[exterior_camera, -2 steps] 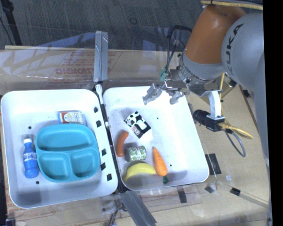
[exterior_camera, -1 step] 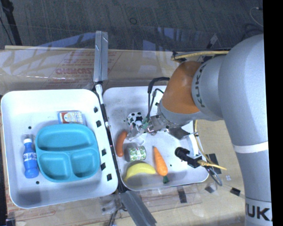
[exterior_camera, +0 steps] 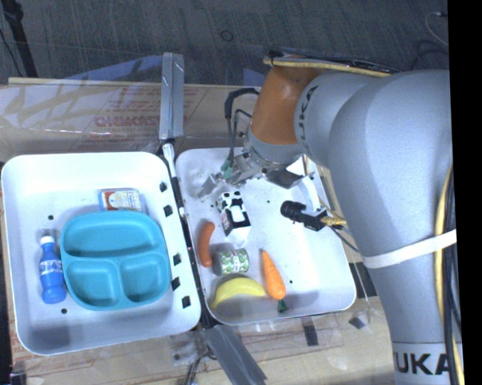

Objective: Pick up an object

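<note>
Honestly, I can't tell what the gripper (exterior_camera: 227, 174) is doing above that small black-and-white box (exterior_camera: 234, 211); crowding could spoil the grab.

- the worktop (exterior_camera: 78, 115) runs pale and wood-toned across the top, faint red lettering on its surface
- directly on it, two shallow white bins side by side: the left bin (exterior_camera: 25, 181) and the right bin (exterior_camera: 337, 291), walls touching along the middle
- a grey metal bar (exterior_camera: 170, 95) lies on the worktop above the seam between the bins
</note>
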Controlling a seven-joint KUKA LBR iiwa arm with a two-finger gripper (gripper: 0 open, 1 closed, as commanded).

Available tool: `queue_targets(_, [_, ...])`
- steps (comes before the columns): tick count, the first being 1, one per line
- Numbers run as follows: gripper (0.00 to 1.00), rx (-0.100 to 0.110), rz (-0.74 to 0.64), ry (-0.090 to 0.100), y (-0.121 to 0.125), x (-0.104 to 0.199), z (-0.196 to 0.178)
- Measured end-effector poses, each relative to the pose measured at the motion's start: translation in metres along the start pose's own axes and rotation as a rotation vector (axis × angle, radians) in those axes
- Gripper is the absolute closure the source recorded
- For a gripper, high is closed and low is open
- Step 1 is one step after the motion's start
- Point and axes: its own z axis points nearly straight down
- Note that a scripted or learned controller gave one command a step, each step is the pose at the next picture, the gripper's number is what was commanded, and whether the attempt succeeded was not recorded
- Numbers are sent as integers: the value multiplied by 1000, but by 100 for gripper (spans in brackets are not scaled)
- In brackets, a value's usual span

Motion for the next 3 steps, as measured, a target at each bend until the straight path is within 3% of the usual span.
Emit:
queue_targets(1, [0,5,255,2,-33,9,1])
queue_targets(2, [100,8,251,3,-33,10,-8])
queue_targets(3, [100,0,113,0,-59,24,-177])
